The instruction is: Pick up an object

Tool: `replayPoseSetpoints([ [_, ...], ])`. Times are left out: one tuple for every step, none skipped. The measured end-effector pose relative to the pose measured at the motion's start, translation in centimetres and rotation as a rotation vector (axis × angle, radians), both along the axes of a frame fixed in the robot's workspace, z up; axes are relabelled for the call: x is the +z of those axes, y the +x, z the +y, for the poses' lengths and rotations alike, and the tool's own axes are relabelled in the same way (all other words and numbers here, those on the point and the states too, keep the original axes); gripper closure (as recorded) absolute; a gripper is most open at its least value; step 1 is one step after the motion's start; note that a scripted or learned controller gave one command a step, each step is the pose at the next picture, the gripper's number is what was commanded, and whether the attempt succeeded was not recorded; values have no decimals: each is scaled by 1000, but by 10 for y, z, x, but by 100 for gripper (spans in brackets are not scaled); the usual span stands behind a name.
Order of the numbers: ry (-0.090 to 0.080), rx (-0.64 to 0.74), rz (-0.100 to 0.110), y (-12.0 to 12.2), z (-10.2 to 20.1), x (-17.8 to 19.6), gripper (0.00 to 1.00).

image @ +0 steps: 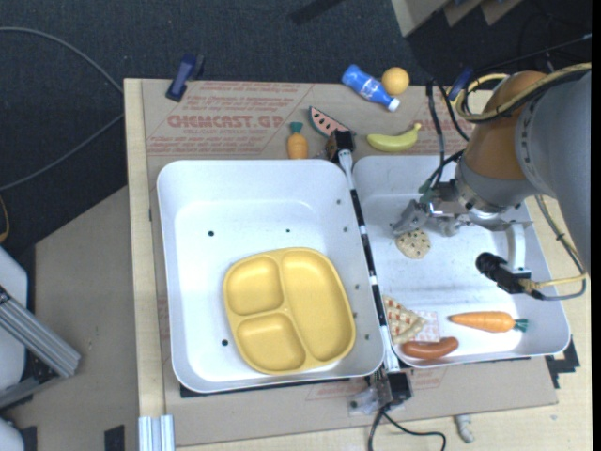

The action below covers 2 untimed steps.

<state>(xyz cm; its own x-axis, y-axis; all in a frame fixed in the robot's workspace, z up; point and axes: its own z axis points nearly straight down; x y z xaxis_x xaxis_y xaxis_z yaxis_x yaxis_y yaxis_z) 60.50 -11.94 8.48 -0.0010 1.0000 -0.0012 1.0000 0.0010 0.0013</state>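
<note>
We see the cracker (412, 243) near the right bin's (470, 360) left wall, roundish, no clear long axis. The gripper (413, 217) hangs above it; grip state indeterminate. Carrot (482, 321), sausage (429, 349) line the near edge.

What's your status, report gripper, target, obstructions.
Two-finger gripper low in right white bin, just above small tan speckled cracker. Nothing gripped. Orange carrot, red sausage, waffle piece lie apart.

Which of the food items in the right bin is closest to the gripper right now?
The round speckled cracker, lying just below the gripper. The carrot, sausage and waffle-patterned piece all sit farther off, along the bin's near edge.
</note>
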Motion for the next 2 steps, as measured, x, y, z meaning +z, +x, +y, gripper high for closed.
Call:
replayPoseSetpoints([
  [-1, 2, -5, 2, 1, 12, 100],
  [-1, 2, -4, 1, 1, 11, 0],
])
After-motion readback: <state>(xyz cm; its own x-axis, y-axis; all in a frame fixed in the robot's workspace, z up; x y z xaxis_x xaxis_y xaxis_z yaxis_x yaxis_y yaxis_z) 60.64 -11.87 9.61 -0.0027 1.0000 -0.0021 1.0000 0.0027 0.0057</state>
